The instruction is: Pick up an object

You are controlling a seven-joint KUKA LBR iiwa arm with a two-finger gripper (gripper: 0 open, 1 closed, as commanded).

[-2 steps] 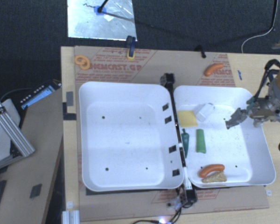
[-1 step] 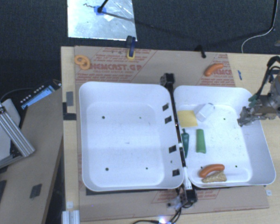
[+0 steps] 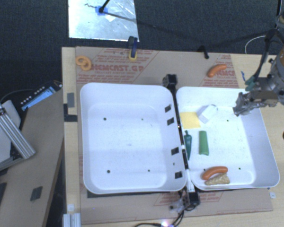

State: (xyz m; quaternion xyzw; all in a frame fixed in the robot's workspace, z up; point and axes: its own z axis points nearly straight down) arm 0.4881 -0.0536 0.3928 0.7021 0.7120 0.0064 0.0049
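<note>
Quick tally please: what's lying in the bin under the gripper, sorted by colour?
Right bin, beneath the gripper:
Green: 2, a green stick and a darker green pepper-like piece by the divider
Yellow: 1, a flat yellow square
White: 1, a small white block
Orange: 1, a sausage
Tan: 1, a crumbly piece
Total: 6

Worktop surroundings, viewed from above.
Dark blue-grey carpet floor (image 3: 28,32) behind the cardboard-covered worktop (image 3: 146,63); a shiny metal sheet (image 3: 102,13) lies on the carpet; a tan side table (image 3: 33,174) at left carries an aluminium rail (image 3: 7,126).
</note>
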